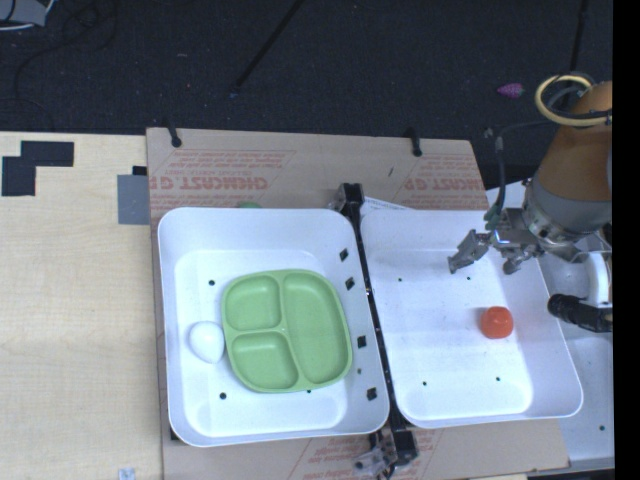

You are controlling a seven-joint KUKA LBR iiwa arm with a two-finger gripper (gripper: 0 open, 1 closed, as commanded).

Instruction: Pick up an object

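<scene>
The gripper point(490, 251) hangs over the right bin point(430, 388) near its far right edge, fingers spread, holding nothing. A small orange object point(497, 322) lies near the right edge, open floor around it. The left bin point(190, 238) holds a green divided plate point(286, 329) and a white egg point(207, 341).

The gripper point(490, 252) hangs over the right bin point(440, 388), nothing between its spread fingers; a small orange-red ball point(497, 322) lies below it; the left bin point(190, 238) holds a green divided tray point(286, 329) beside a white egg point(207, 341).
</scene>
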